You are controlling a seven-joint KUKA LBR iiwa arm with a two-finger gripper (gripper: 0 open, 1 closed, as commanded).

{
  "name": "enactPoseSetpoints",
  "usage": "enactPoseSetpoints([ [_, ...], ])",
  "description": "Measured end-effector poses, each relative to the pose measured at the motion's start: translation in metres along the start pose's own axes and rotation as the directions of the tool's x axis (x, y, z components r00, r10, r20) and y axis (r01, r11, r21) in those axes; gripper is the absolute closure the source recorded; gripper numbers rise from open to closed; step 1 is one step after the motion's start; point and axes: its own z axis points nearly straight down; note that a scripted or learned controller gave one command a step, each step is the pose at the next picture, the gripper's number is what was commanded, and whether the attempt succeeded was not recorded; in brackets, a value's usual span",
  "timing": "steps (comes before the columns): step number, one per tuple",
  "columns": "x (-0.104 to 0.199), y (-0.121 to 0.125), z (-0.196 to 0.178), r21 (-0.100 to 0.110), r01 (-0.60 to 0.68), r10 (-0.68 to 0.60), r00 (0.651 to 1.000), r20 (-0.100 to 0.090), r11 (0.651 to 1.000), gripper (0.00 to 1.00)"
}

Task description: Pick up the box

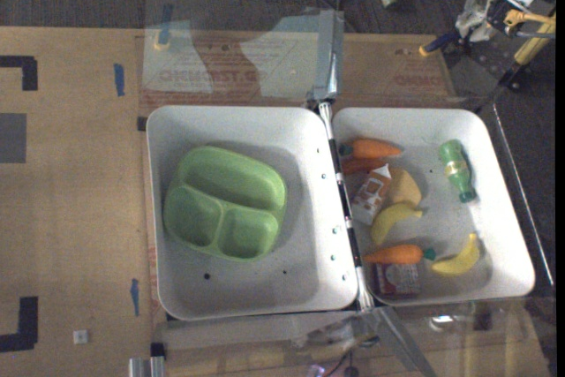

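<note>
Camera view: 2 shallow white bins sit side by side on the bench. The left bin (pixel 177 278) holds a green divided tray (pixel 226 201) with 3 compartments. The right bin (pixel 503 216) holds the loose items: the box (pixel 370 194), a small carton with white and reddish print, lies tilted near that bin's left wall. Just above it are 2 carrots (pixel 371 148) lying close together; a pale yellow rounded piece (pixel 406 186) touches the box's right side, and a banana (pixel 394 220) curves just below it. Lower down lie a third carrot (pixel 395 254), a second banana (pixel 462 256) and a reddish packet (pixel 399 278) near the bottom edge. A green bottle (pixel 457 170) lies well apart, toward the right wall.

Some metal hardware with yellow and blue parts (pixel 499 9) stands at the upper right, beyond the bins, but I cannot pick out the pincer in it, so how far open it is, and whether it has anything, I cannot tell.

As a judgement, the task looks not yet started: the box rests in the bin, nothing reaching over it. All is left: approach, close on it, lift. Crowded neighbours on 3 sides may make a clean grasp awkward
</note>
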Motion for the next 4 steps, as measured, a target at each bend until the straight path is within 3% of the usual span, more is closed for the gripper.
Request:
enactPoseSetpoints([
  [1, 0.016, -0.010, 0.000, 0.003, 0.079, -0.079, 0.997, 0.001, 0.997, 1.00],
  [4, 0.026, -0.012, -0.032, -0.010, 0.095, -0.095, 0.995, 0.003, 0.995, 1.00],
])
